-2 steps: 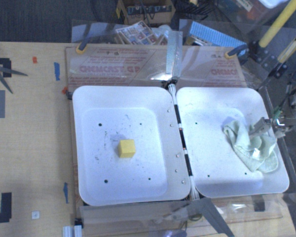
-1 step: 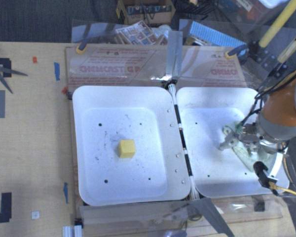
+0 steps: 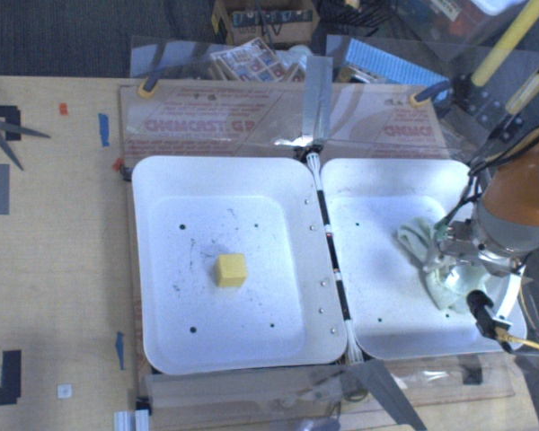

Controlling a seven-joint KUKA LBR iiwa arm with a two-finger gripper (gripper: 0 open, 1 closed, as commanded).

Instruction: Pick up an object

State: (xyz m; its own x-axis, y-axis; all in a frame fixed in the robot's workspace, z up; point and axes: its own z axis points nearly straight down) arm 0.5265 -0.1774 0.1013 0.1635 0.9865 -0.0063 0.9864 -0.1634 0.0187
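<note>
A small yellow block (image 3: 231,270) lies near the middle of the left bin (image 3: 162,196). In the right bin (image 3: 377,196) a pale green and white crumpled soft object (image 3: 427,257) rests toward the right side. My gripper (image 3: 451,260) reaches down from the right onto that soft object, under the orange-banded wrist. Its fingertips are buried against the object and hidden by the wrist body.
A clear plastic shield with red lettering (image 3: 296,119) stands behind both bins. A metal divider strip (image 3: 331,250) runs between the bins. A black and yellow cable end (image 3: 490,317) hangs from the arm over the right bin's near right corner. Wooden benchtop (image 3: 45,241) lies left.
</note>
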